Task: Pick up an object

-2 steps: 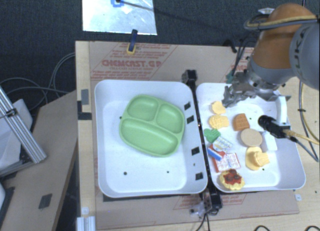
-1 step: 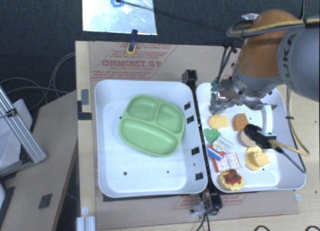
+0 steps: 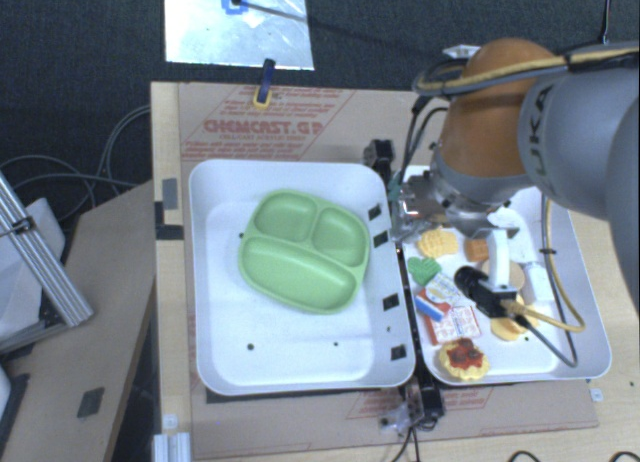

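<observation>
Below the hand (image 3: 497, 250), just beside it: toy food pieces (image 3: 455, 310) in right bin (image 3: 580, 350); hand's opening cannot be told.

We see open floor around the green divided plate (image 3: 305, 249) in the left bin (image 3: 215, 280); the right bin (image 3: 585, 335) is crowded with toy food (image 3: 464, 358), its upper half blocked by the arm (image 3: 520, 120).

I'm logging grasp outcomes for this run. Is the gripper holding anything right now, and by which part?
It cannot be told. The gripper sits low over the right bin, above the toy food, with the arm's wrist covering it.
</observation>
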Tool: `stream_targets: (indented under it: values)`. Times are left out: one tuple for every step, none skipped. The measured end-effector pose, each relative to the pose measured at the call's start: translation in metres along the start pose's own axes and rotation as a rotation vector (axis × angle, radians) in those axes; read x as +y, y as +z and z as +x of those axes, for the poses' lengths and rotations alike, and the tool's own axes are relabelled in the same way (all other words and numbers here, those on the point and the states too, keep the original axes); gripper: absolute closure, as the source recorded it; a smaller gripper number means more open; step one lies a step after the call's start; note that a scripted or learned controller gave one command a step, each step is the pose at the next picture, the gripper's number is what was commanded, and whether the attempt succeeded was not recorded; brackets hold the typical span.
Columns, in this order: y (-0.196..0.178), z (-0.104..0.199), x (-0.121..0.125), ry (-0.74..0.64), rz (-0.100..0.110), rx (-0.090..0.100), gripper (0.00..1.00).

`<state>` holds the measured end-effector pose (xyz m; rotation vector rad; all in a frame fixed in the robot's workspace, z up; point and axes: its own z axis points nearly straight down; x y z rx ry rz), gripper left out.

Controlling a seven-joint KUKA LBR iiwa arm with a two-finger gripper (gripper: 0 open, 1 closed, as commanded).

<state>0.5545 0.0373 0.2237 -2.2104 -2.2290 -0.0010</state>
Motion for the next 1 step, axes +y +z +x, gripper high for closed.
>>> stream_targets:
  values:
    - [0.0066,-0.0137,0.0089,0.008,-0.003,-0.002,1.0]
